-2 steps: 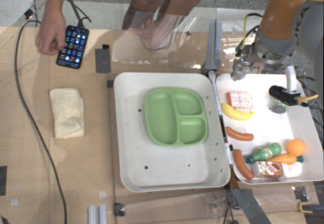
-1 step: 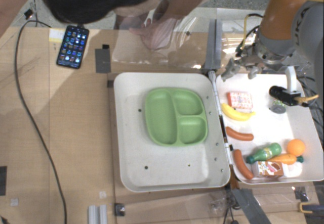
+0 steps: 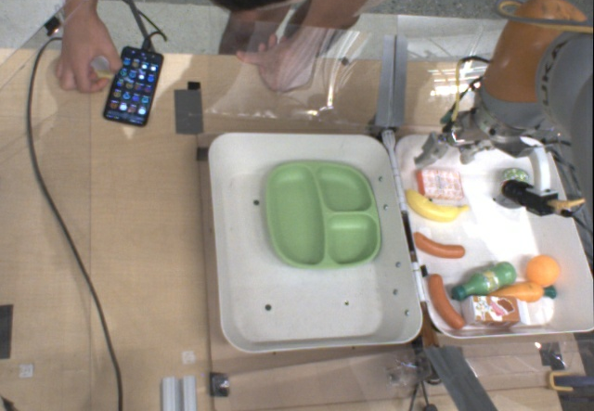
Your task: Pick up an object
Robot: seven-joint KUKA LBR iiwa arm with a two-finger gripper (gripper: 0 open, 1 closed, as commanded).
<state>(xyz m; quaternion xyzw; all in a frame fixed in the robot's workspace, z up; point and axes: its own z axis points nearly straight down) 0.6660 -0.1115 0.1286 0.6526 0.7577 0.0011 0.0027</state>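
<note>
Nearest the camera, at the lower edge of the right shallow white bin [image 3: 568,231], a red-and-white juice carton [image 3: 504,310] was seen lying beside a green bottle [image 3: 484,280], an orange carrot-like piece [image 3: 522,290], a round orange fruit [image 3: 543,269] and a red sausage [image 3: 444,301]. Further up, a second red sausage [image 3: 438,247], a yellow banana [image 3: 435,207] and a red-and-white packet [image 3: 440,183] were laid close together. All of these were resting on the bin floor, so nothing had yet been lifted and the whole pick was judged to remain. The pincer [image 3: 447,142] was held over the bin's upper end, just above the packet; whether it was spread or pressed together could not be told, and nothing was seen between its tips. A green sectioned plastic plate [image 3: 323,213] lay alone in the left white bin [image 3: 232,307]. On the desk [image 3: 111,261], a smartphone [image 3: 133,86] was touched by a person's hand [image 3: 82,52].
</note>
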